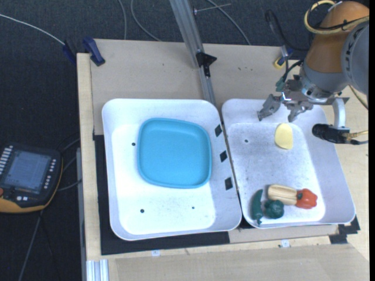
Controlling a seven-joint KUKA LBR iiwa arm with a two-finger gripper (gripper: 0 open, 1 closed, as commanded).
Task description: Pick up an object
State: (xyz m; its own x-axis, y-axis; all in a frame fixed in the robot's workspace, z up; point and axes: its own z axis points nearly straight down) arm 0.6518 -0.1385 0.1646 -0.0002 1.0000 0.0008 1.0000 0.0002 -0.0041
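Yellow rounded piece (284, 136) lies in the right bin (328, 174) near its far end, just below the gripper (283, 108). Jaws look spread, nothing between them; they hang above the piece, apart from it. A wooden peg (282, 193), red piece (306, 199) and green piece (266, 207) cluster at the near edge. Left bin (117, 174) carries a blue plate (174, 152). Risk: the rounded yellow piece may roll or squirt aside if the jaws close off-centre; descent slightly far of it would miss.
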